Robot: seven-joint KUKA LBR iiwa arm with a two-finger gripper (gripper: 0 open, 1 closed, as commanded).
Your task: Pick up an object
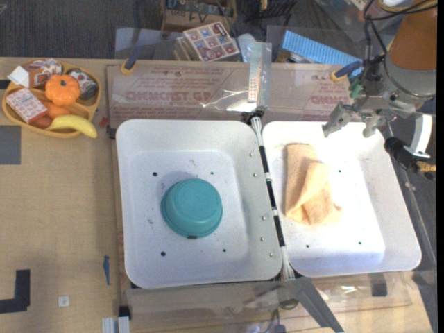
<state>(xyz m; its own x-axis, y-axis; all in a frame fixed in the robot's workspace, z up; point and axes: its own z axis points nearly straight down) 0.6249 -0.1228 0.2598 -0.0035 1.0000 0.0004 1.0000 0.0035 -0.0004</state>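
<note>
A teal bowl (192, 207) lies upside down in the middle of the left bin (139, 144). A crumpled orange cloth (310, 184) rests in the left half of the right bin (374, 186). My gripper (352, 124) hangs over the far edge of the right bin, to the upper right of the cloth and apart from it. Its two fingers are spread, and nothing is between them.
A shallow basket (48, 103) with a toy pumpkin, a banana and small boxes stands on the bench at the far left. Cardboard and clear plastic sheeting (229, 92) run behind both bins. Cables (378, 12) hang near the arm at the upper right.
</note>
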